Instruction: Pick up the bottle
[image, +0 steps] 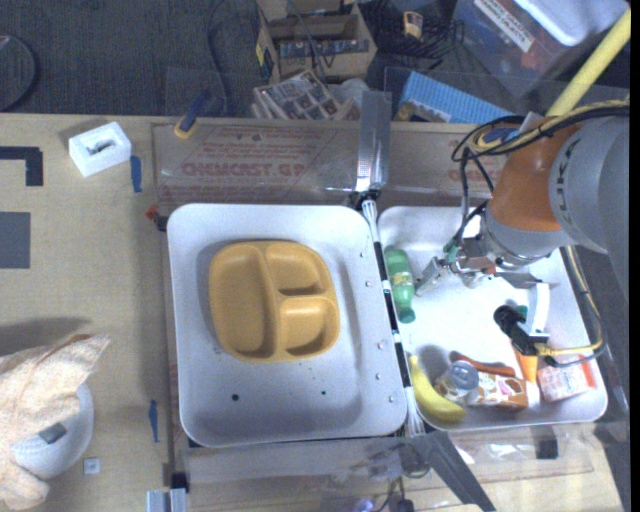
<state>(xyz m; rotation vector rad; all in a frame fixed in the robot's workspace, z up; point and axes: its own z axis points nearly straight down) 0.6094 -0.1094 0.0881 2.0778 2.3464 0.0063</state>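
The left bin (190, 330) carries a yellow divided tray (272, 298), with bare white floor around it. In the right bin (585, 395), the green bottle (400, 281) lies along the left wall, white cap toward the front. The gripper (440, 271) hangs just beside it, fingers slightly apart, holding nothing.

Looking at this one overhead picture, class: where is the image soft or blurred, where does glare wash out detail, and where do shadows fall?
In the camera view, the small green plastic bottle looks soft-edged, the gripper beside it blurs; the right white bin is brightly lit, its surface washed pale; the left white bin shades to grey around the mustard-yellow divided plate; the floor beyond the bench is dark.
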